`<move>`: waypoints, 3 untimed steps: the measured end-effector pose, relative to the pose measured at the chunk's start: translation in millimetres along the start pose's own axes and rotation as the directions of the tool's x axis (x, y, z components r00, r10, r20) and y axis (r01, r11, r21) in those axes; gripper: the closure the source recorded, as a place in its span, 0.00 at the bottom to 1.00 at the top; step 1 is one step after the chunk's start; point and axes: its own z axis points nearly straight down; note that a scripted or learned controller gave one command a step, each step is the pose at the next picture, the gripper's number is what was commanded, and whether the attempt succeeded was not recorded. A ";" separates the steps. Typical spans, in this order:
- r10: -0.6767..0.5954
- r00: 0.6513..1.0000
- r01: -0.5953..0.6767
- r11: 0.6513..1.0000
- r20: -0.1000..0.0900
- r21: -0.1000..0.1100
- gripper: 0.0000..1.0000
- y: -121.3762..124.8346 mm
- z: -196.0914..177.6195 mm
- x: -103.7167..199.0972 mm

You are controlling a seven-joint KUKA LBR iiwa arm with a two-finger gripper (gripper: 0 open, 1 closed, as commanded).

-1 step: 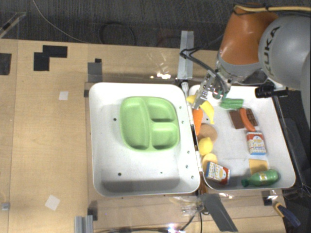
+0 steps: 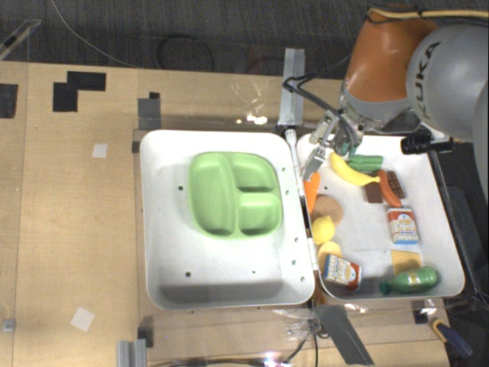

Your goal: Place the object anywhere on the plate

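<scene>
Glossy light-green plastic plate (image 2: 233, 193) sits smooth in the matt white plastic left bin (image 2: 164, 228). The pale wood-grain bench top (image 2: 69, 228) looks flat and dull. Over on the right, the arm's orange band (image 2: 382, 56) shines, and the yellow plastic banana (image 2: 351, 172) gleams.

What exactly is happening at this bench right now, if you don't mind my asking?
A grey KUKA arm reaches in from the right, its gripper low over the top left corner of the right bin, close to a banana and a carrot. That bin is crowded with toy food, including a green bottle and a small carton. The green divided plate sits in the left bin with nothing on it, so nothing has been placed yet.
</scene>
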 end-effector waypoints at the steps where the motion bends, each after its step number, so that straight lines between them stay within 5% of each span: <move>1: -0.005 1.000 0.005 1.000 0.010 -0.004 1.00 2.3 -13.7 -2.0; 2: -0.110 0.994 0.110 0.994 0.009 -0.008 1.00 56.8 -114.2 51.3; 3: -0.203 0.979 0.203 0.979 0.000 -0.004 1.00 86.6 -139.6 94.7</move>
